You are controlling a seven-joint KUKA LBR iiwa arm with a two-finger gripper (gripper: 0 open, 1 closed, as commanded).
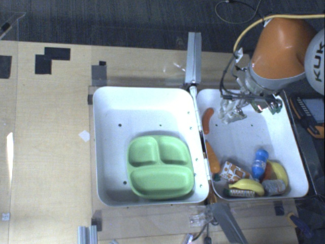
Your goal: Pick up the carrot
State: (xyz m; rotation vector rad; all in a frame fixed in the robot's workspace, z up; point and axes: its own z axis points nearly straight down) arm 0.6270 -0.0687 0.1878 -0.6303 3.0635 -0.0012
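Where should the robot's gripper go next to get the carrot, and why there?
Probably toward the near side and a little left. The gripper hangs over the far part of the right bin, nothing visibly in it, while the carrot lies along that bin's left wall, nearer the camera. The reddish sausage sits closer to the gripper, so it should pass that by.

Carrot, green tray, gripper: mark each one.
carrot (213,158), camera view, middle of its orange body.
green tray (161,167), camera view, ridge between its compartments.
gripper (231,112), camera view, midway between the tips.
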